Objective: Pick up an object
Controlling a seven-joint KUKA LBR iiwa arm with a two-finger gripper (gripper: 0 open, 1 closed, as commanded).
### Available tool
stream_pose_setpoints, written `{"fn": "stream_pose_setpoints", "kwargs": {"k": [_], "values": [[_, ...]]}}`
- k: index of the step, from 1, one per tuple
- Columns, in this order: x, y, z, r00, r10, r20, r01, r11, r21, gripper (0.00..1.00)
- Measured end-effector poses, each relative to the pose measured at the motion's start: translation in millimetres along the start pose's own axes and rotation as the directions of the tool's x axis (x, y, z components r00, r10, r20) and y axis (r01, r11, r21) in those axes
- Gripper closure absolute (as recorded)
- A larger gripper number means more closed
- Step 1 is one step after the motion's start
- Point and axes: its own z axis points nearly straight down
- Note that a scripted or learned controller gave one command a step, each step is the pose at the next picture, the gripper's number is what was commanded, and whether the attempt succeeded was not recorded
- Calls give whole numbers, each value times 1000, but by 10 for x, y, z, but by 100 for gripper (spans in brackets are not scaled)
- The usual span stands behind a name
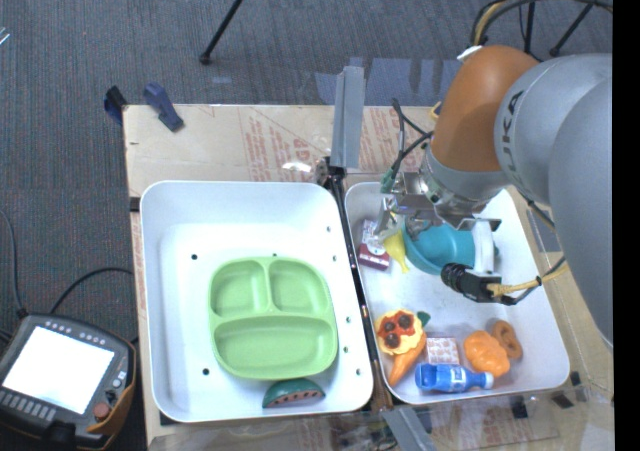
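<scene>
Gripper: the gripper [415,214] hangs low over the far part of the right bin [545,334], under the arm's orange band [480,104]; whether it is spread or pressed together cannot be told, as the wrist body hides the tips.
Beneath it: a teal cup-like object [440,247] and a yellow banana-shaped toy [396,247] lie touching each other right below the wrist; whether either is pinched cannot be told.
Beside: a small dark-red and white packet [373,249] rests against the bin's left wall, just beside the yellow toy.
Near side of right bin: a toy pizza slice [399,331], an orange carrot-like piece [403,365], a small pink wafer-like block [441,350], a blue bottle with a white cap [452,377], an orange lumpy toy [486,351] and a brown pretzel-shaped piece [505,338] crowd together, well apart from the gripper.
Left bin: the left bin [175,214] holds a green divided plate [272,319]; a watermelon-slice toy [293,393] lies at its near edge.
Off the bench: a teach pendant [62,369] lies on the floor at lower left.
Writing: red print on the cardboard [260,144] behind the bins is too blurred to read; the bottle's label is too small to read.
</scene>
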Motion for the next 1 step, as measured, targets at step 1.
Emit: {"fn": "stream_pose_setpoints", "kwargs": {"k": [1], "values": [[224, 100, -1046, 994, -114, 2, 114, 994, -1, 100]]}}
